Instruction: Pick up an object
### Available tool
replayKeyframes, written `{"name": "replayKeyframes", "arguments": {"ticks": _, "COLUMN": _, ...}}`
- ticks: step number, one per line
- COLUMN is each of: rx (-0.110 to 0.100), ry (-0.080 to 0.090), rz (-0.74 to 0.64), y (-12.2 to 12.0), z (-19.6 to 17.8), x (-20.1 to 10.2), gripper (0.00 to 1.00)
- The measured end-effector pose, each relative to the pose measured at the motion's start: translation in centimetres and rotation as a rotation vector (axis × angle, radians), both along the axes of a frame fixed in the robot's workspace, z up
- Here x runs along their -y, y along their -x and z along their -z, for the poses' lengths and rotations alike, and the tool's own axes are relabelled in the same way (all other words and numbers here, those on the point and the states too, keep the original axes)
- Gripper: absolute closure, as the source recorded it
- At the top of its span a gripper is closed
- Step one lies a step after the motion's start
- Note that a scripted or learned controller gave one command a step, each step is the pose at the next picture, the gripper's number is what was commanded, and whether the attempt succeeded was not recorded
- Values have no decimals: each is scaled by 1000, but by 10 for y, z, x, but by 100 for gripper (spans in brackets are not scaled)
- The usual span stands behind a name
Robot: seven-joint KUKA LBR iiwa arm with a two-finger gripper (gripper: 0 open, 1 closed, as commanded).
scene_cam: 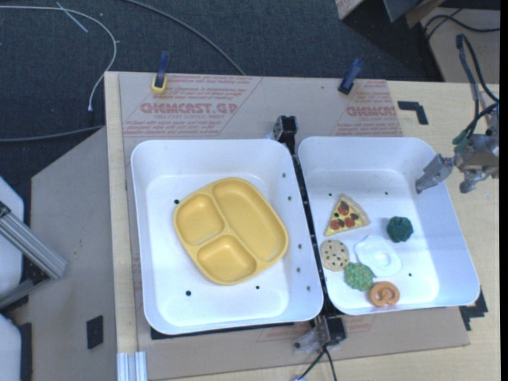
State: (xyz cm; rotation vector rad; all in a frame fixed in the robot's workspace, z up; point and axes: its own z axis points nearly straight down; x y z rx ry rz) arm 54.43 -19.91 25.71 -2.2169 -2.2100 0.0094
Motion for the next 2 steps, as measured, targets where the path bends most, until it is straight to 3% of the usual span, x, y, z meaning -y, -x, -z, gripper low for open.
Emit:
{"name": "replayKeyframes", "arguments": {"ticks": 1, "rx": 12, "ry": 3, "rz": -3, "y": -2, "z": -6, "x": -1, "gripper": 0}}
{"name": "replayKeyframes", "arguments": {"ticks": 2, "rx": 7, "ry": 1, "rz": -3, "y": -9, "z": 40, "x": 3, "gripper": 0}}
